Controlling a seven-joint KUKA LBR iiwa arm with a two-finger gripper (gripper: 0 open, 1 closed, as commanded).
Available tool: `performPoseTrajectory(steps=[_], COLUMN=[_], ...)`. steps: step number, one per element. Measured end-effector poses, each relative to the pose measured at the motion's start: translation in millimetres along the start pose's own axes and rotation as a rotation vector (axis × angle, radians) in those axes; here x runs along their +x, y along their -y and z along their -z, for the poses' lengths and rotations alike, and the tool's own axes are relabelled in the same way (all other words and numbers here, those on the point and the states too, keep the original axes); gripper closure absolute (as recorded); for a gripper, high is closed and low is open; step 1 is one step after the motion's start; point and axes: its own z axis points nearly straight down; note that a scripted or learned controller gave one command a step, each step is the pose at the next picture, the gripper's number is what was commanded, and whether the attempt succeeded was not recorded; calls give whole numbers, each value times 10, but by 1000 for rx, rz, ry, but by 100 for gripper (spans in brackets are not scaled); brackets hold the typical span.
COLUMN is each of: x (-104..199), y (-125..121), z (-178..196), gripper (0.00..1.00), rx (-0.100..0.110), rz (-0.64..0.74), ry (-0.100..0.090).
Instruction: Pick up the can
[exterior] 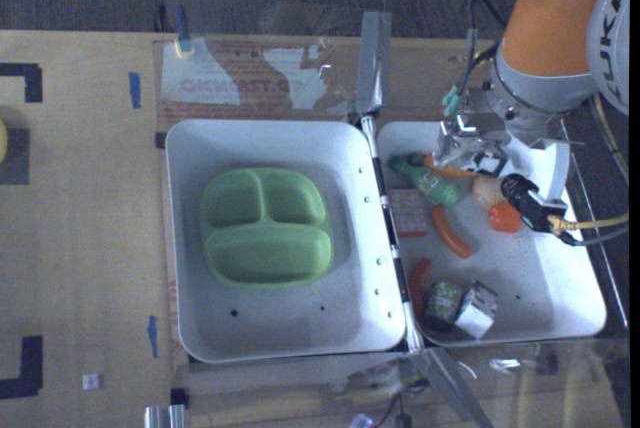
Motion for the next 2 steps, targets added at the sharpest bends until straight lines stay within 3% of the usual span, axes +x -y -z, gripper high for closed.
performPoseTrajectory(steps=[1, 2], x=[438, 740], y=[-454, -408], z=[31, 203], gripper=[100, 100], rx=[0, -4], rz=[61, 426], ry=[0, 0])
